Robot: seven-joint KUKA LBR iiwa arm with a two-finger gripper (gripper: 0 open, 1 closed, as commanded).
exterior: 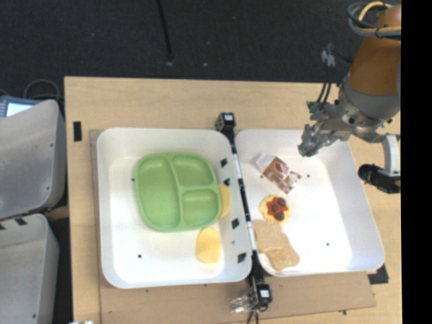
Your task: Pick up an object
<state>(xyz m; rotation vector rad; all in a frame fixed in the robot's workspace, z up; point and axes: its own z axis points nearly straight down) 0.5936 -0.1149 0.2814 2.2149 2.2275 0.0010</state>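
Note:
My gripper [308, 147] hangs over the back of the right bin [351, 248], up and to the right of a small brown-and-white packet [279, 172]. A round yellow piece with red and dark bits [275, 208] lies below the packet. A tan slice of toast [277, 246] rests at the bin's front left corner. Nothing shows between the fingers.
The left bin [118, 262] holds a green divided plate [178, 190], a yellow piece [208, 244] in front of it, and another yellow piece [225, 200] at the plate's right edge. A black clip [225, 121] sits on the divider at the back. Grey equipment [27, 160] stands at the far left.

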